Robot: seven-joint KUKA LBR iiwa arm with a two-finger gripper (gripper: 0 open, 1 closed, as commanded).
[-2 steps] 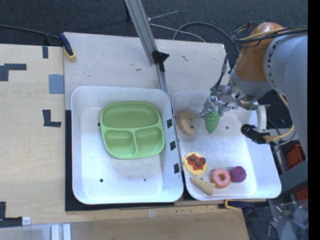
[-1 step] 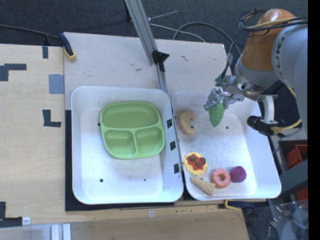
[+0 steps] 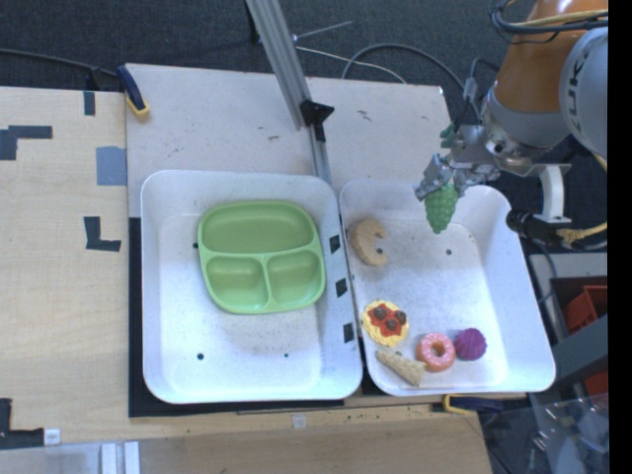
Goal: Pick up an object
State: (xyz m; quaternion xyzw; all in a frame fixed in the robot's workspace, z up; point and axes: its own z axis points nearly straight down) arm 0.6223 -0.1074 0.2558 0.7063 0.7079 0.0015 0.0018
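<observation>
Gripping green grapes (image 3: pixel 441 208), jaws (image 3: pixel 438 182) closed on bunch, raised over right bin (image 3: pixel 513 294).

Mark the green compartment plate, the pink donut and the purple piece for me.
green compartment plate (image 3: pixel 261 256): camera view, divider near its middle, left bin.
pink donut (image 3: pixel 434 351): camera view, its frosted ring, right bin.
purple piece (image 3: pixel 471 344): camera view, its top, beside the donut.

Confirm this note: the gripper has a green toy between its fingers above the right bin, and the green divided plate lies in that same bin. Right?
Not quite. The gripper does hold the green toy above the right bin, but the camera view shows the green divided plate lying in the left bin.
</observation>
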